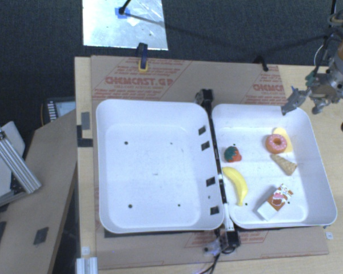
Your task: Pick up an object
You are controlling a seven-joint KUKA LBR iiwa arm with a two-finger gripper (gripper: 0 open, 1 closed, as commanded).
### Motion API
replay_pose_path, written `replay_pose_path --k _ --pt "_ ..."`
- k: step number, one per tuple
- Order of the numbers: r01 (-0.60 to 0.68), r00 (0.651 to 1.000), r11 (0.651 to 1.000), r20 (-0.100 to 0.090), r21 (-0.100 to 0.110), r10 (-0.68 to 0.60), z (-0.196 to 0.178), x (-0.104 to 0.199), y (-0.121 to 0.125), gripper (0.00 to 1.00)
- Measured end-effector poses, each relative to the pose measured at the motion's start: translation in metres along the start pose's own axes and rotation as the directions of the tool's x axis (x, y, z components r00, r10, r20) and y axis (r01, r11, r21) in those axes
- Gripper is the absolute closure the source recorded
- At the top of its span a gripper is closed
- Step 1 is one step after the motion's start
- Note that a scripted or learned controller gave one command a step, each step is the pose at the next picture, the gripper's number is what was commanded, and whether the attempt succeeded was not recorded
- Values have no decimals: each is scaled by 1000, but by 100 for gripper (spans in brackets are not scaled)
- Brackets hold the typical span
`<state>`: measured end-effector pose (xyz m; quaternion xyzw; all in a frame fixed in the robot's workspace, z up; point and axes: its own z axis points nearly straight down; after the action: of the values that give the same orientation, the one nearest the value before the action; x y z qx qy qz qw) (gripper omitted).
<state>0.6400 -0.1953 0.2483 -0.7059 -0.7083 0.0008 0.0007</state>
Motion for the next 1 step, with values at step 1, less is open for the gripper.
replay_pose_path --k 1 --pt "0 1000 1000 0 -2 0 156 13 18 0"
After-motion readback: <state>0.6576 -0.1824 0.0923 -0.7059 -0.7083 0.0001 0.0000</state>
